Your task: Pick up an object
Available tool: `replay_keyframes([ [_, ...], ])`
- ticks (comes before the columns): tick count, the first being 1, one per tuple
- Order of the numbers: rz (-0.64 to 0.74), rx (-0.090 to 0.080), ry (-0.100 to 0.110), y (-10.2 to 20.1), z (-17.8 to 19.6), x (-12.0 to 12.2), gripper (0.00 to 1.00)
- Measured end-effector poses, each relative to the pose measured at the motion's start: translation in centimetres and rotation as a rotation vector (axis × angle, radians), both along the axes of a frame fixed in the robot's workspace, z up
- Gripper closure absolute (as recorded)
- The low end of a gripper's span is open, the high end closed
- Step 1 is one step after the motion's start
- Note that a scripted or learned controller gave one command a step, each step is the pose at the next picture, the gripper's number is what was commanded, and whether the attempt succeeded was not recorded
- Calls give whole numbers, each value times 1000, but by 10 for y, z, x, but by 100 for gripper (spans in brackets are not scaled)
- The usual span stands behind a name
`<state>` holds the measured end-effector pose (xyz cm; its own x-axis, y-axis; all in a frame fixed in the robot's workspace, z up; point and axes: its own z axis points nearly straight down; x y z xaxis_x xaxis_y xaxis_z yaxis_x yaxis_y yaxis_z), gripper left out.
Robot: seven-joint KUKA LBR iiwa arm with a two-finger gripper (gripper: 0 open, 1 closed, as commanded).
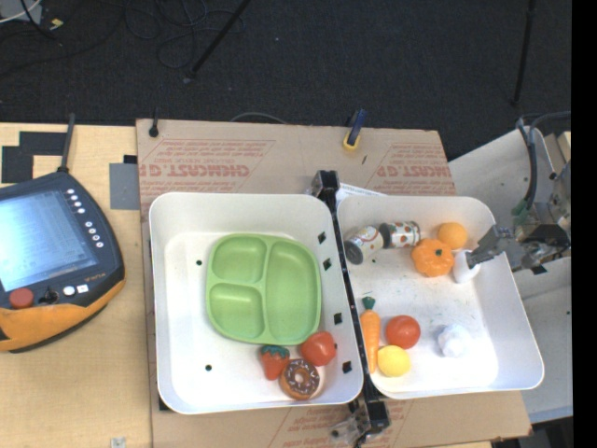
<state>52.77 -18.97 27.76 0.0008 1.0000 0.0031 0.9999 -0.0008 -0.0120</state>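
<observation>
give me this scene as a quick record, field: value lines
left bin: green tray, strawberry, tomato, donut
right bin: bottle, orange, pumpkin, carrot, red tomato, lemon, white object
gripper: at right bin's far right rim, beside the pumpkin
held: nothing visibly
off bench, left: pendant

Bench bearing two white bins.

Grey tool with white tip; dark cables over pale metal arm.
</observation>
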Motion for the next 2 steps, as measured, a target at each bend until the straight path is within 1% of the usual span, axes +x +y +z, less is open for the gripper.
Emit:
replay_keyframes([
  [1, 1, -2, -9, 0, 5, 2, 0],
  [2, 3, 0, -4, 4, -57, 8, 0],
])
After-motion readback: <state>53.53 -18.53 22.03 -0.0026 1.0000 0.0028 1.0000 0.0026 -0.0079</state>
